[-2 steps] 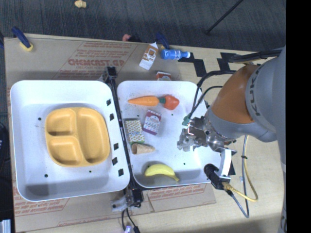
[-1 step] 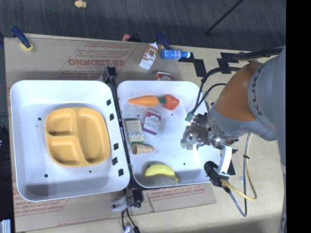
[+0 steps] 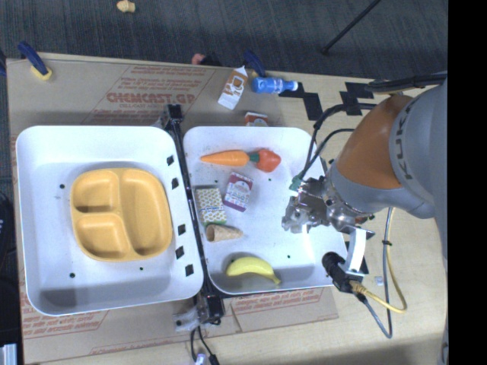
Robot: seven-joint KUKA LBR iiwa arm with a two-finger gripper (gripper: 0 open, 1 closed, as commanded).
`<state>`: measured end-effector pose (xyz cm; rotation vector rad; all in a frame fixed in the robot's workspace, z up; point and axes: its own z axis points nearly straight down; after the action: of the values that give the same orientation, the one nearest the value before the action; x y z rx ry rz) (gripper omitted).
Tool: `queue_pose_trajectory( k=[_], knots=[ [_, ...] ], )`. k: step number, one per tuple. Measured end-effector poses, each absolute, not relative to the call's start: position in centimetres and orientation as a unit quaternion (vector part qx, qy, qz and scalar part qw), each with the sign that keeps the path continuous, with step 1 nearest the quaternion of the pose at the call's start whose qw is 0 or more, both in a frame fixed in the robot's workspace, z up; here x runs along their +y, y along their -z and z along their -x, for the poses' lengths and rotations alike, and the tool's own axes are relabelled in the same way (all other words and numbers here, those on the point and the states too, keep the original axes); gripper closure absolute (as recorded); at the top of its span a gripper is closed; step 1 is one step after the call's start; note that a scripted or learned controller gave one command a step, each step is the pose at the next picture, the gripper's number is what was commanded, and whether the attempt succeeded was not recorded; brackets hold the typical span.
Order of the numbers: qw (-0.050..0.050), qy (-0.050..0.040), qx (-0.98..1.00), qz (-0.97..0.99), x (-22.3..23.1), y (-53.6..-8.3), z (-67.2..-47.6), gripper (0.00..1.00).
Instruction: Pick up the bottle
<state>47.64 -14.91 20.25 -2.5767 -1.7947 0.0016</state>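
A small blue bottle [image 3: 272, 86] lies on its side on the cardboard behind the right bin [image 3: 304, 139], outside its far rim. My gripper [image 3: 298, 214] hangs low over the right part of that bin, well in front of the bottle and apart from it. The grey arm with its orange band [image 3: 373, 154] reaches in from the right.
The right bin holds a toy carrot [image 3: 237, 158], a small purple carton [image 3: 238, 191], a cracker pack [image 3: 208, 203], a cone [image 3: 223, 233] and a banana [image 3: 253, 269]. A yellow divided plate [image 3: 120, 212] sits in the left bin [image 3: 38, 158]. A small carton [image 3: 233, 88] lies beside the bottle.
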Motion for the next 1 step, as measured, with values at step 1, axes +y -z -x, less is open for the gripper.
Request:
queue_pose_trajectory(
  k=[1],
  knots=[
    [0.003, -0.0016, -0.555, 0.832, -14.55, -19.30, -47.57, 1.00]
  ],
)
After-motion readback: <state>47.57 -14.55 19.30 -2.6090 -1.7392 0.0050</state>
